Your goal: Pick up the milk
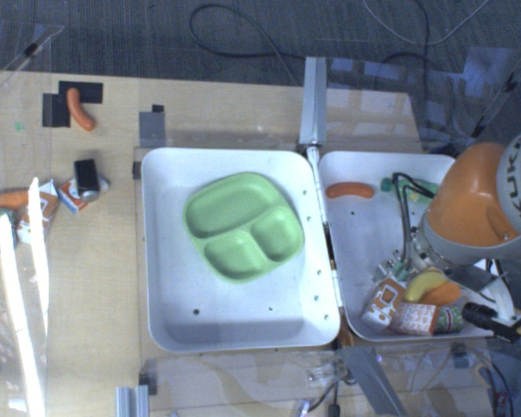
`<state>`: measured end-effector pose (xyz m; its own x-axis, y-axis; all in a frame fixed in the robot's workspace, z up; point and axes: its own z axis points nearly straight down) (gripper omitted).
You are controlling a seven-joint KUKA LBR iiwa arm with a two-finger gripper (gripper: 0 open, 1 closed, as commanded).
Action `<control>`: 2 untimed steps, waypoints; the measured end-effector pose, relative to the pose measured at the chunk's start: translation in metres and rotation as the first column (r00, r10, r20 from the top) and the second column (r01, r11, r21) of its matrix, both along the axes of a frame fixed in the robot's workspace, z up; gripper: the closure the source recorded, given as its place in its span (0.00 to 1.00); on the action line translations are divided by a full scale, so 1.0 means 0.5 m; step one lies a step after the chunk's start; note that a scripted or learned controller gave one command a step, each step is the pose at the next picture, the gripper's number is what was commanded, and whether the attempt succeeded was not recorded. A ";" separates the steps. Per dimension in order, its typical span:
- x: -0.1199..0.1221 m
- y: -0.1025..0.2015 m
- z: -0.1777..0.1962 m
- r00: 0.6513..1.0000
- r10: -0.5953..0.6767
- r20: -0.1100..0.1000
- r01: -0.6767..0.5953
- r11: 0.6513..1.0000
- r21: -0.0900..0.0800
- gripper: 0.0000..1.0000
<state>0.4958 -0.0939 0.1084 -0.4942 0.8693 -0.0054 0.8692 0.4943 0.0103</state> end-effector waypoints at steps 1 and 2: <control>0.000 0.000 0.000 1.000 0.000 0.000 0.000 1.000 0.000 0.00; 0.007 0.003 0.022 1.000 0.003 0.009 -0.003 1.000 0.000 1.00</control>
